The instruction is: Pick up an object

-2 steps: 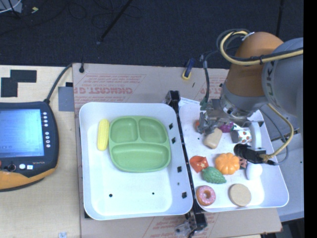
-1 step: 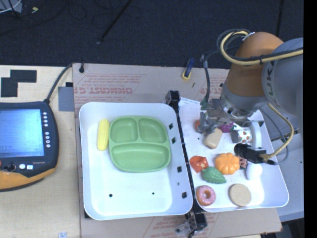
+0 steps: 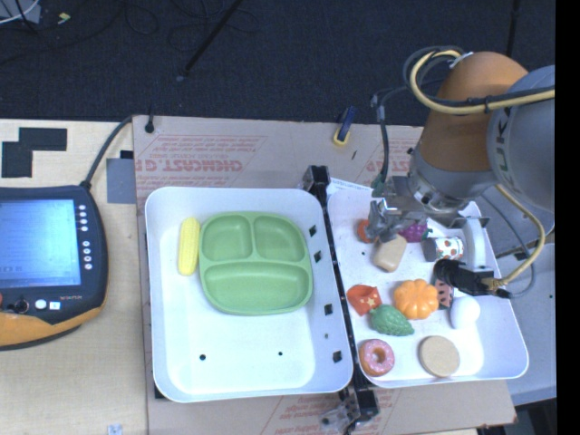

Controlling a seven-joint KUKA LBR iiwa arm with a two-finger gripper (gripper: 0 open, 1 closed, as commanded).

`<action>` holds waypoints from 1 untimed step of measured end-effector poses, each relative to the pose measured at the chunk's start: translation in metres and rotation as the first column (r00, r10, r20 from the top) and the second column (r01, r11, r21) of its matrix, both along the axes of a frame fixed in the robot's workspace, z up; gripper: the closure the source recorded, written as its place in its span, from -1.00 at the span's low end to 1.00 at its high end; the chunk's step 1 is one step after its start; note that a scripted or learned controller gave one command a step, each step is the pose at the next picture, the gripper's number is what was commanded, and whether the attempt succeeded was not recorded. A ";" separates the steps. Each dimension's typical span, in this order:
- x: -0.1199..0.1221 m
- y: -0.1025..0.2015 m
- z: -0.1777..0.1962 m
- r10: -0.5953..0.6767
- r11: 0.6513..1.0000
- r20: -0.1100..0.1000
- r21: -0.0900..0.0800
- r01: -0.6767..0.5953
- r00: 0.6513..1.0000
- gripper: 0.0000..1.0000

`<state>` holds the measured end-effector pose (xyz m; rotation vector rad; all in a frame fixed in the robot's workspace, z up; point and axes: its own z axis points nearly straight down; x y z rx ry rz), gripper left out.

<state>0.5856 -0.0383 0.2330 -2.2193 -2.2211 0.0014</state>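
- Arm (image 3: 471, 116) reaches in from 3 o'clock; end effector (image 3: 385, 220) hangs low over the right bin's (image 3: 517, 356) 11 o'clock corner.
- Whether it is released or clenched: cannot tell. The metal parts blur into the toys beneath.
- Likely target is the beige block (image 3: 390, 256), just below the end effector, possibly touching it. A red piece (image 3: 363, 231) and a purple piece (image 3: 415, 232) sit just beside, so contact is ambiguous.
- Rest of right bin, loose toy food scattered for picking: tomato (image 3: 362, 298), green berry (image 3: 391, 320), pumpkin (image 3: 416, 299), donut (image 3: 376, 357), tan disc (image 3: 439, 355), white egg (image 3: 464, 313).
- Left bin (image 3: 172, 352) holds a green tray (image 3: 255, 263) at centre and corn (image 3: 188, 246) at the tray's 9 o'clock; well apart from the arm, probably a drop zone.
- Writing: cardboard (image 3: 208, 157) under the bins carries red print, upside down and too blurred to read surely.
- Pendant (image 3: 45, 261) on the bench at 9 o'clock; screen text illegible.
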 end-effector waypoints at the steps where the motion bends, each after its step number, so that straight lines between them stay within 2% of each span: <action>1: 0.002 -0.006 -0.002 -0.001 1.000 0.000 -0.001 0.001 1.000 1.00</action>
